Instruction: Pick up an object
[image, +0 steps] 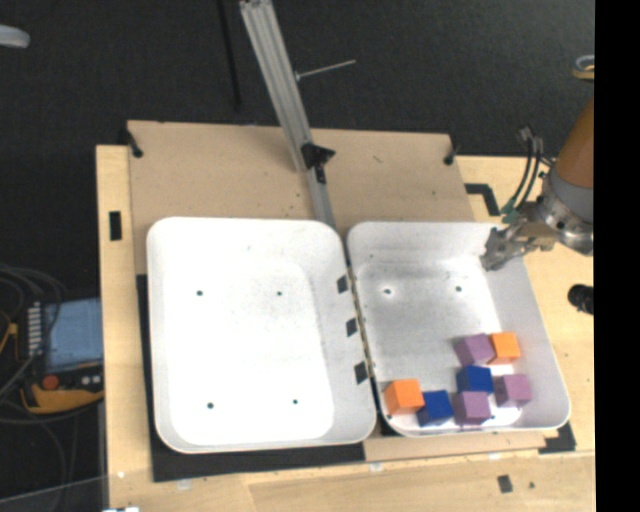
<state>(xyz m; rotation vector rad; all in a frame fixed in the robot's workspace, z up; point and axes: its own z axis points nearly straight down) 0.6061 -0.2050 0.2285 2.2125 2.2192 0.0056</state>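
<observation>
We judge the small blocks (472, 378) clustered in the right bin's (420, 270) near corner light, rigid and smooth-faced, best gripped across opposite flat sides; gripper (497, 250) state: we cannot tell.

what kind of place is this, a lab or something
Probably a robotics lab test bench: two shallow white bins, left bin and right bin, a pile of coloured blocks, and a robot arm reaching in over a plywood bench.

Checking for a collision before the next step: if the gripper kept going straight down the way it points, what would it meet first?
Probably the right bin, at its far right rim or the bare floor inside it. The gripper hangs there; the blocks lie off its line. Depth is uncertain.
</observation>
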